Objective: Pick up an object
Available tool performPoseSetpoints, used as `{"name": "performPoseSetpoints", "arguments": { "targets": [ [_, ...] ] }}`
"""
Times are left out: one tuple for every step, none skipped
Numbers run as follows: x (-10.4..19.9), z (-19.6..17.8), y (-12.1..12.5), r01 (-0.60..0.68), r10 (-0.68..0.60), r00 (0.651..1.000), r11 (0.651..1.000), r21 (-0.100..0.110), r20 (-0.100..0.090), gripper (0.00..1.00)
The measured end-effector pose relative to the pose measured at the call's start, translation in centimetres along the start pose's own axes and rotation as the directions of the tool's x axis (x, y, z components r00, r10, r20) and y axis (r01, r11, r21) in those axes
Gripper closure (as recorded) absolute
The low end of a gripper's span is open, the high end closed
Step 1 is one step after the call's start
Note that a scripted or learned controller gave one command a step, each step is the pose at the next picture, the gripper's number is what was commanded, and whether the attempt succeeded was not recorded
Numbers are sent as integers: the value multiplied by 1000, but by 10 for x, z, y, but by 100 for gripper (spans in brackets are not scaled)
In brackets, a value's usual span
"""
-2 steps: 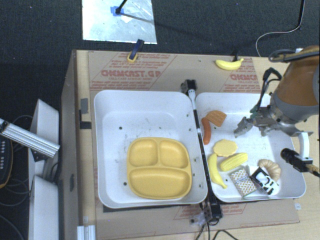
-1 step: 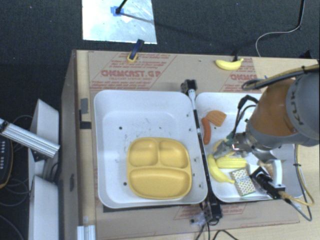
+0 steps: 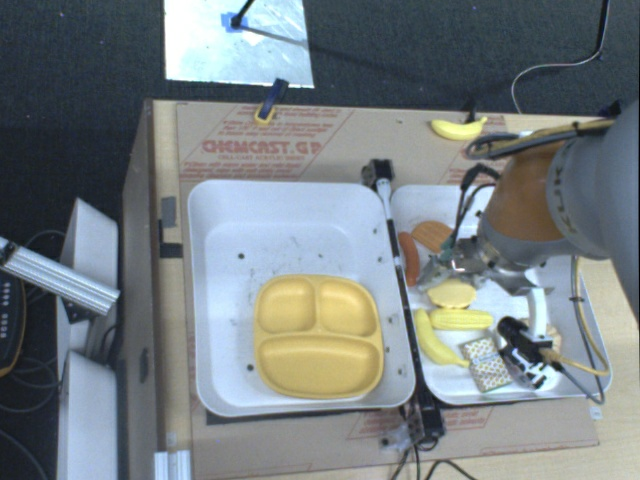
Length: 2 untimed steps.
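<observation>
A: Where is the gripper [image 3: 452, 264] now?

B: It is low in the right bin [image 3: 580, 393], near the wall that this bin shares with the left bin [image 3: 215, 268]. Whether it is open or closed, I cannot tell; the metal parts are too small and blurred.

A: And what can it pick?

B: Several things lie close together: a red sausage [image 3: 409, 258] along the shared wall, an orange slice [image 3: 433, 234] toward the far edge of the desk, a pale yellow disc [image 3: 452, 295] just beside the gripper, then a corn cob [image 3: 461, 319] and a banana [image 3: 430, 338] toward the near edge.

A: What can go wrong?

B: I think the crowding is the danger (the pieces almost touch). The gripper may catch two things, or push the sausage against the wall and close on nothing. The flat disc may also slip out.
</observation>
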<state>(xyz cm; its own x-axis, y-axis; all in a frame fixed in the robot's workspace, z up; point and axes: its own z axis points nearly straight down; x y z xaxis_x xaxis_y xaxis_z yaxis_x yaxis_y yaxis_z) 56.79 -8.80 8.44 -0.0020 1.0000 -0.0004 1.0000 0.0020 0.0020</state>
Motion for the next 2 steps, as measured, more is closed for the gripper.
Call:
{"name": "performPoseSetpoints", "arguments": {
  "targets": [
    [-2, 0, -14, 0, 0, 1000, 1000, 1, 0, 0],
    [-16, 0, 50, 2, -2, 1000, 1000, -1, 1, 0]
  ]
}}
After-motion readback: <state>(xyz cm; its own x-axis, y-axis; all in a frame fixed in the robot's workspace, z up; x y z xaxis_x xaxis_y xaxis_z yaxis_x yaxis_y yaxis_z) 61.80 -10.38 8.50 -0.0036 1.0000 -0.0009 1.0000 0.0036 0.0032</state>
